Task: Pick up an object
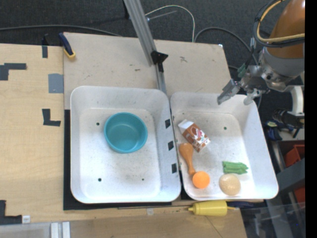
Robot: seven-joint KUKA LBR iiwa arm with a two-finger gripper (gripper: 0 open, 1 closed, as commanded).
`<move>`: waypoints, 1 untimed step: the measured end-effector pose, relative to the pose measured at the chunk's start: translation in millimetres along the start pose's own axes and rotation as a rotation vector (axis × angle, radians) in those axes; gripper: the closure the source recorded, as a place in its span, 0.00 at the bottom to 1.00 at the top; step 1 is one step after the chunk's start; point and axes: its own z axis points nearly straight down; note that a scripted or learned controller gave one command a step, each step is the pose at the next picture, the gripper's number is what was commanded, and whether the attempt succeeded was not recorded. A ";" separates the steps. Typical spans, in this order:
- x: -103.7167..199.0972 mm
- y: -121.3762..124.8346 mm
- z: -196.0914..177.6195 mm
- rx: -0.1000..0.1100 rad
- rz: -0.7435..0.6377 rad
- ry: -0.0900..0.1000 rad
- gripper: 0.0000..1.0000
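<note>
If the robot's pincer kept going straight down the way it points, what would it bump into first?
Probably the bare white floor of the right bin near its top corner. The pincer hangs over that spot, away from the toys, though height is hard to judge.

1. No text, number or brand can be read anywhere.
2. The small brown and white carton (194, 135), lying in the right bin (262, 148) below and to the left of the gripper (237, 95), carries printed patches, but they are too small and blurred to make out.
3. The yellow bottle (210, 208), on the surface (29, 108) well below the gripper past the bin's near rim, shows no legible label.
4. The black tape marks (48, 117) on the surface far to the gripper's left are plain angular shapes, not letters.
</note>
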 end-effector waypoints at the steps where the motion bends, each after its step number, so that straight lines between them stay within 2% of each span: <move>1: 0.0 0.0 0.0 0.000 0.000 0.000 0.00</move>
